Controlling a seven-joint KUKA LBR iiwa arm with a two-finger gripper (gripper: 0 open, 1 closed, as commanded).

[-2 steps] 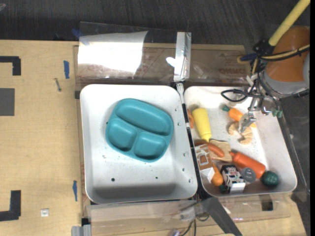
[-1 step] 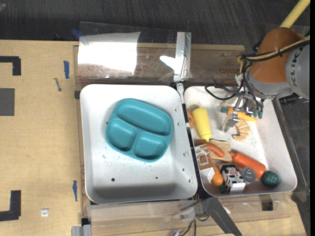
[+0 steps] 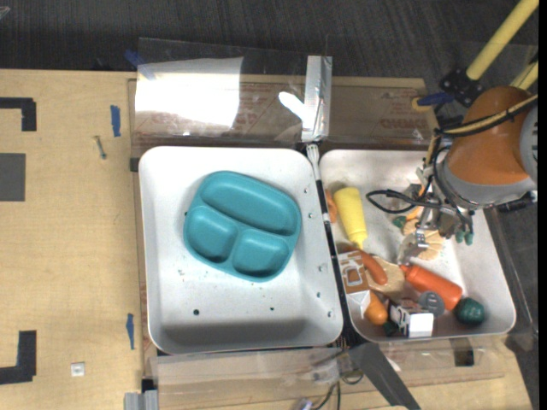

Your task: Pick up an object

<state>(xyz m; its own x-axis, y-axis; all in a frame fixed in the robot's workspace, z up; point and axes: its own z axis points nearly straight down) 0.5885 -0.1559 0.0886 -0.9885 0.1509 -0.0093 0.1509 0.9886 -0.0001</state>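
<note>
1. 2 white bins sit side by side on the bench: left bin (image 3: 162,229), right bin (image 3: 500,293).
2. Left bin holds 1 item: a teal divided tray (image 3: 242,223) with 3 compartments, sitting roughly centred, slightly toward the far side.
3. Right bin holds the clutter. Rough count is 5 or 6 items; the near pile overlaps, so the exact count is unclear.
4. 1 yellow bottle-shaped piece (image 3: 350,213) lies near the right bin's left wall, pointing far to near.
5. 1 orange carrot-shaped toy (image 3: 432,285) lies tilted in the near half, with 1 dark green ball (image 3: 470,313) just beside its right end.
6. 1 small orange-red piece (image 3: 374,269) lies on a tan item near the left wall, between the bottle and the near pile.
7. 1 rounded orange piece (image 3: 376,309) and 1 small white block (image 3: 420,324) sit at the near edge, touching a dark item I can't identify.
8. 1 arm: the orange band (image 3: 485,143) is over the right bin's far right corner.
9. Gripper (image 3: 425,231) is down over the middle of the right bin, just above the carrot's far end, near a pale tan object. Jaw state: can't tell, wiring and blur hide the fingertips. Nothing is visibly held.
</note>
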